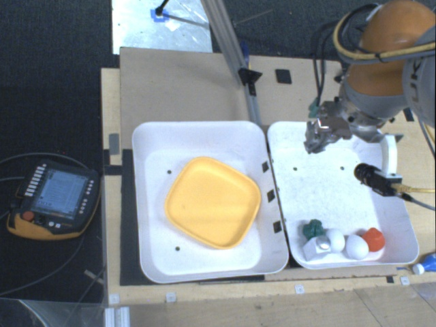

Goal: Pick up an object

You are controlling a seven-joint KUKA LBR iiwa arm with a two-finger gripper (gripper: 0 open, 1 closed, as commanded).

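Observation:
A yellow square plate point(212, 201) lies in the left bin point(153, 148). Along the near edge of the right bin point(300, 182) sit a dark green piece point(313, 229), a grey block point(316, 248), two white balls point(336, 240) point(357, 246) and a red-orange object point(373, 238). My gripper point(317, 140) hangs over the far left part of the right bin, well away from these small objects. Nothing shows between its fingers.
A black cylindrical fitting point(371, 177) with a cable sticks out over the right bin's right side. A teach pendant point(53, 197) lies on the floor at the left. A slanted metal pole point(228, 36) rises behind the bins.

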